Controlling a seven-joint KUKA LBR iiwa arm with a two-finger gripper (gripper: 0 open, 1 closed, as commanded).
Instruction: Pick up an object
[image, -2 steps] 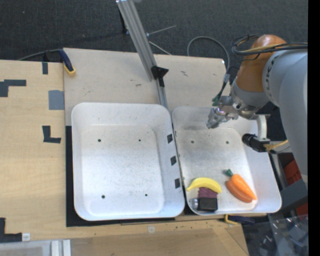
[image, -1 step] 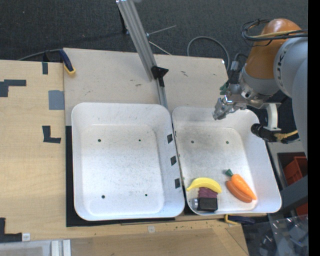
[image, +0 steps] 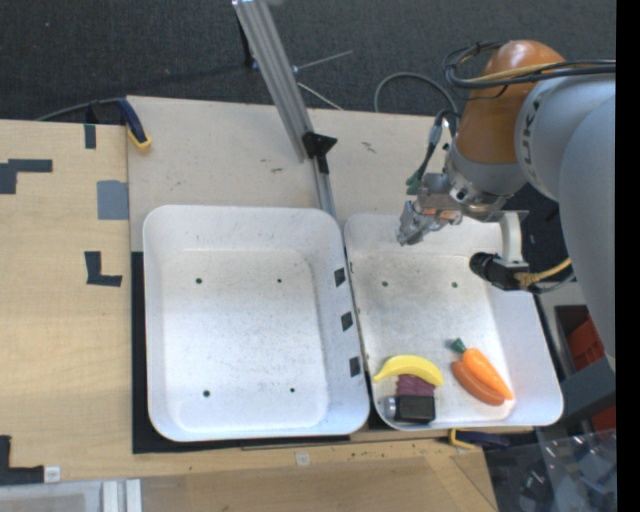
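Note:
In the right bin (image: 420, 300), near its front edge, lie a yellow banana (image: 408, 370), an orange carrot with a green top (image: 480, 377) and a small dark block with a magenta piece (image: 412, 399). My gripper (image: 412, 232) hangs over the back left part of the right bin, well apart from these objects. Nothing shows between its fingers.
The left bin (image: 240, 320) sits beside the right one, with a dark divider between them. A slanted metal pole (image: 290, 100) rises behind the bins. Black cables (image: 510, 270) hang off the arm at the right bin's far right edge.

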